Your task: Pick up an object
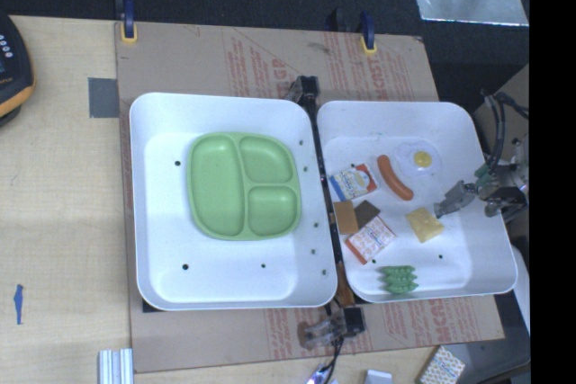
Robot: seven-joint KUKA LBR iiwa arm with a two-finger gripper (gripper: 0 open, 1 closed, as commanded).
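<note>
Lying loose in the right bin (468, 270): a yellow cheese wedge (425, 225), a sausage (395, 177), a fried egg (420, 160), a blue-and-red packet (352, 183), a brown block (345, 217), a dark brown square (366, 213), a red-and-white packet (371, 238) and a green pea pod (398, 279).

Gripper (453, 200): over the right bin's right side, just beside the cheese wedge and above-right of it, nothing visibly between its tips. Whether it is released or clenched cannot be told; the tip is small and blurred.

Left bin (162, 270): touching the right bin along the middle seam, bearing a green divided plate (243, 185) with three compartments, set near its centre.

Support: both bins rest on a cardboard sheet (225, 58) over the wooden bench (54, 220).
</note>
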